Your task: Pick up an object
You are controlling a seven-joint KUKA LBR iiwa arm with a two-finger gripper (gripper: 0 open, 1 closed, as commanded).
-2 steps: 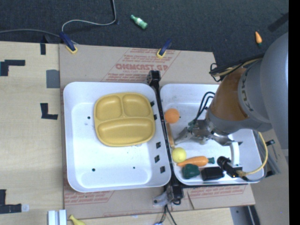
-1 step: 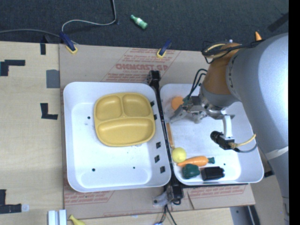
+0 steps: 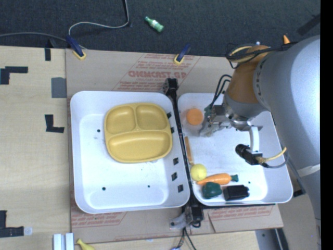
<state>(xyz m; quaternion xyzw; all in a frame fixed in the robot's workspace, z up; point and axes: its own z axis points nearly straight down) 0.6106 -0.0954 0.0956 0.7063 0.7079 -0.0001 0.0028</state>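
My gripper (image 3: 209, 126) hangs low over the upper part of the right bin (image 3: 278, 189), just right of an orange ball (image 3: 194, 116) that lies near the bin's left wall. At the bin's front lie a yellow lemon (image 3: 198, 172), an orange carrot (image 3: 217, 179), a dark green piece (image 3: 210, 190) and a black block (image 3: 235, 192), close together. Nothing shows between the gripper and these front items.
The left bin (image 3: 83, 191) holds a yellow divided plate (image 3: 138, 132). A thin orange stick (image 3: 189, 151) lies along the right bin's left wall. A black divider runs between the bins. A small green item (image 3: 154, 24) and cables lie on the dark floor behind.
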